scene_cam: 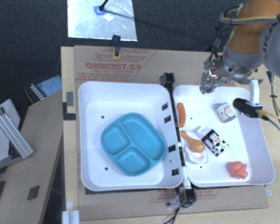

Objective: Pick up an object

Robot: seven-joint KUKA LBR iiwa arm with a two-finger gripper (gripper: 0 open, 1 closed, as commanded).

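I see dark carpet-like flooring around a tan worktop (pixel 70 69) covered by a cardboard sheet printed in red letters. A shiny square plate (pixel 101 13) lies on the floor at twelve o'clock from the bins, and a yellow clamp (pixel 116 48) grips the cardboard's far edge.

Two shallow white bins sit side by side, joined by a black hinge strip. The left bin (pixel 91 101) carries a smooth turquoise divided plate (pixel 133 143) with three compartments and rounded corners.

The right bin (pixel 259 139) holds the loose pieces I could go for. An orange sausage-shaped toy (pixel 181 114) lies near the hinge at nine o'clock of that bin. Toward six o'clock from it, a tan drumstick-shaped toy (pixel 193 141) rests touching a small white piece (pixel 199 157). Just beside it at three o'clock is a black-and-white patterned block (pixel 214 142). A small grey-white canister (pixel 225 111) sits toward one o'clock of the bin, and a pink knobbly toy (pixel 238 169) lies at five o'clock.

The hand (pixel 208 84) hangs over the far rim of the right bin, at about eleven o'clock of it, well apart from all the pieces. I see nothing between its fingers; whether they are spread or closed I cannot tell. A black fitting with a cable (pixel 245 106) juts over the bin's right side, near the canister.
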